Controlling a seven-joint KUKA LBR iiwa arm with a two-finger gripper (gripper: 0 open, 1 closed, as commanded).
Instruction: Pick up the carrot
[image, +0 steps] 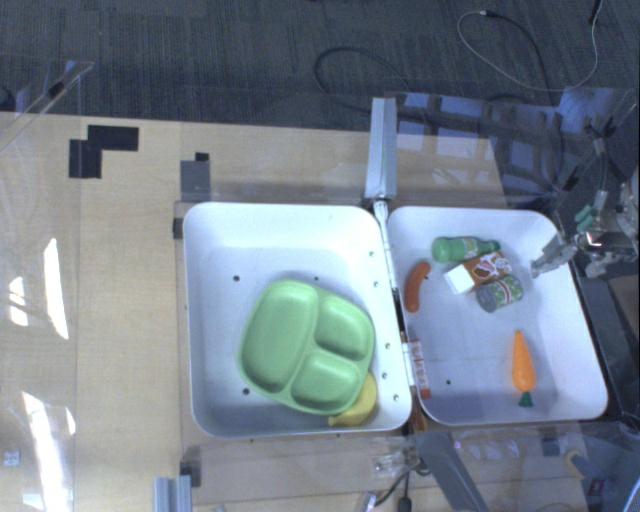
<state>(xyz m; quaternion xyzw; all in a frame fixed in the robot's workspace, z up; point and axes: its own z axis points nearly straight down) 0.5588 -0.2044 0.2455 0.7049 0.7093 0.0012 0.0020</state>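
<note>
Camera view: we see the carrot (522, 364) lying untouched in the right bin (575, 300), near its front right corner, well apart from the can (497, 291) and green bottle (462, 248). Gripper (590, 240) sits at the bin's right rim; grip state we can't tell. Nothing done yet; approach, grasp and lift all remain.

You see little of the robot: at the right edge, a pale grey metal piece (553, 256) slants like a thin blade, with a cluster of grey parts (605, 245) behind it. You can make out small red and teal spots there; finer detail is too blurred.
</note>
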